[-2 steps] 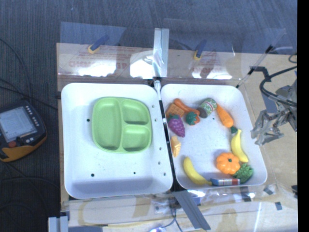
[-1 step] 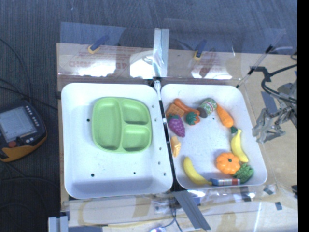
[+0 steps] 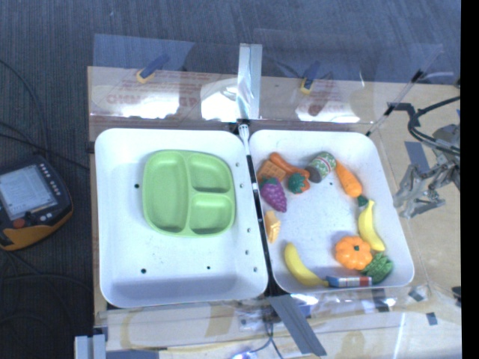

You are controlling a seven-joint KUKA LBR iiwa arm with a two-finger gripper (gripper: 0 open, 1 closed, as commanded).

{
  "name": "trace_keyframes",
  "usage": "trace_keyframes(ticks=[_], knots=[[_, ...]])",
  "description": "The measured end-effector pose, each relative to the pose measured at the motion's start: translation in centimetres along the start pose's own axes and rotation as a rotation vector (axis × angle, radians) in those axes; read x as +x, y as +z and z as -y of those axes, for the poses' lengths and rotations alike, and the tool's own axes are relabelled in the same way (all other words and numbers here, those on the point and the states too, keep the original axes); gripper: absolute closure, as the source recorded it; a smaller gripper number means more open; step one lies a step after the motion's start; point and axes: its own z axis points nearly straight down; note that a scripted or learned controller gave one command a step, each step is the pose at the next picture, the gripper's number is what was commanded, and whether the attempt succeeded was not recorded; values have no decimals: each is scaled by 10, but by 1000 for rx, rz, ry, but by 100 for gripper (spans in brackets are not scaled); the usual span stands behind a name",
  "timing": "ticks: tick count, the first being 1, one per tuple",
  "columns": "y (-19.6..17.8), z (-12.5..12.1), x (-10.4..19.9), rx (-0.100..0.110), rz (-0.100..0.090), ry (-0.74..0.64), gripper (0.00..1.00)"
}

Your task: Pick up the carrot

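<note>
Carrot is what I am after: a short orange toy with a green tip at its lower end, lying at a slant near the right wall of the right bin, just beside a round green-and-brown toy and above a yellow banana. I judge it to be hollow moulded plastic, so light, stiff and a little slick; it should not crush, but its tapered, rounded body could squirt out of a pinch. I would take it across its thicker orange middle, with the fingers set square to its long axis, keeping away from the bin wall. A second orange piece by the divider might also be a carrot, though it is partly covered by a red-and-green toy and I cannot be sure. The gripper sits outside the bin, off its right edge over the bench, well apart from the carrot. It reads as a tangle of grey metal against pale board, and I cannot tell how it is set. The arm behind it is cut off at the frame's right side. A green divided plate lies in the left bin.
</note>
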Motion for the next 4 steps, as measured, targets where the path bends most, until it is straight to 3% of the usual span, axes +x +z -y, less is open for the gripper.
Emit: trace_keyframes(ticks=[1,3,4], knots=[[18,2,1,-8,-18,-76,100],[-1,2,-2,-4,-11,-73,100],[14,0,7,-8,-15,-88,100]])
